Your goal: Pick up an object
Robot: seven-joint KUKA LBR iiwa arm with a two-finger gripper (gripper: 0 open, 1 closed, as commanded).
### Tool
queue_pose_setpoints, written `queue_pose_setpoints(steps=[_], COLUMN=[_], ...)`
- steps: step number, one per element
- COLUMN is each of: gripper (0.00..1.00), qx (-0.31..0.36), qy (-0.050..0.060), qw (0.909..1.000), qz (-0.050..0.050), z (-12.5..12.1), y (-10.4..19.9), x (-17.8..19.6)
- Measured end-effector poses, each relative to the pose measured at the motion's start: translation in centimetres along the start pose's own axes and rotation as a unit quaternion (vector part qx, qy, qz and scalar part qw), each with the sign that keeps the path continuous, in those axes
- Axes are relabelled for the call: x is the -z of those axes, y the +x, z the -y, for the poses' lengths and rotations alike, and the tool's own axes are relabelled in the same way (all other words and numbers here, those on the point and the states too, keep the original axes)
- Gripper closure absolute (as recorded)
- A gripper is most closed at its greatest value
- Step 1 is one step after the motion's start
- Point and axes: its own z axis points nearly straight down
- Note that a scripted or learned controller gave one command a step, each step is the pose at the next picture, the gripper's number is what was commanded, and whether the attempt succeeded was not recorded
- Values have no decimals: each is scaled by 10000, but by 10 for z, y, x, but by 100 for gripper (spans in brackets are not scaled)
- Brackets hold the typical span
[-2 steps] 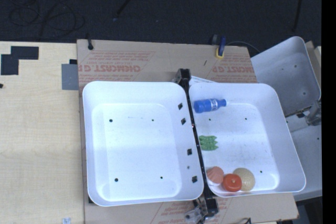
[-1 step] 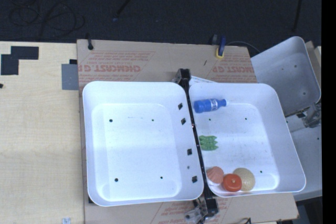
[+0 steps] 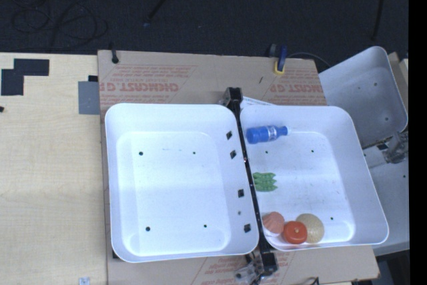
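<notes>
The right bin (image 3: 347, 143) holds a blue bottle (image 3: 265, 134) lying on its side near the far left corner. A small green pea-pod-like piece (image 3: 264, 181) lies by the bin's left wall. At the near left corner sit a pinkish round piece (image 3: 273, 221), a red round piece (image 3: 295, 232) and a beige round piece (image 3: 311, 227), all touching or nearly so.
The left bin (image 3: 175, 180) stands beside the right one, joined by a black divider strip (image 3: 244, 170). Both rest on brown cardboard (image 3: 173, 80). A grey metal plate (image 3: 367, 87) rises at the right. A blue-yellow clamp (image 3: 281, 58) sits at the cardboard's far edge.
</notes>
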Motion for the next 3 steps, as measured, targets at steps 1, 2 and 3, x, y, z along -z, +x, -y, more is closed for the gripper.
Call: queue_pose_setpoints(steps=[1, 2, 3], gripper=[100, 100, 100], qx=[10, 0, -2], qy=[-27, 10, 2], qw=[10000, 10000, 10000], qz=[9, -5, -1], z=[0, -8, 1], y=[-1, 0, 0], x=[45, 15, 7])
